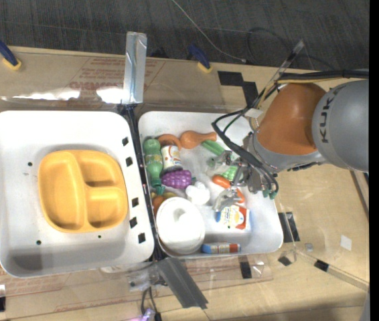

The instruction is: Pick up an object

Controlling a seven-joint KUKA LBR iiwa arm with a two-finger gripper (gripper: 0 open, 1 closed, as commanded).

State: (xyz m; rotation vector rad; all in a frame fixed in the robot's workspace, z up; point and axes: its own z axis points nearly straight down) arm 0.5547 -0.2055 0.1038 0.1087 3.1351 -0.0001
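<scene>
My jaws (pixel 233 194) hang low in the right bin (pixel 270 236), just above the white carton (pixel 232 217); their state I cannot tell.

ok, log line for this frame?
arm over right bin | tool down among toys, above carton | grasp unclear | yellow tray in left bin

yellow tray (pixel 82 189) (white bins (pixel 15 139))
</scene>
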